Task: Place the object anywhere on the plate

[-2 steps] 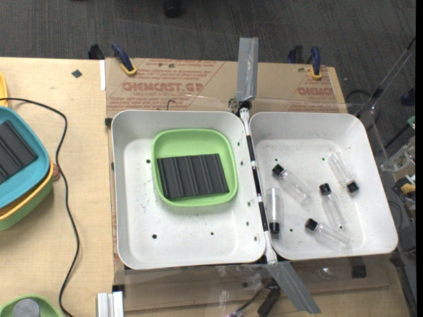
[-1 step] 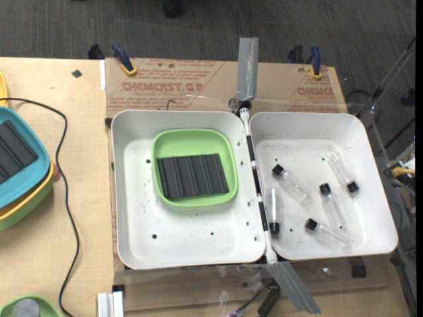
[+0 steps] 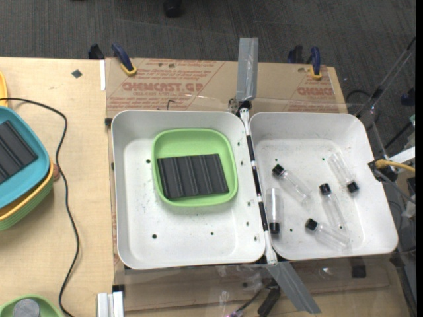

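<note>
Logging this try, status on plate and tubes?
Green plate sits in left bin, dark ridged mat on it. Five clear tubes loose in right bin, none on plate.

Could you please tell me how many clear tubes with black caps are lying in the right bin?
5: one upper left, one by the left wall, one in the middle, one upper right, one at the front.
</note>
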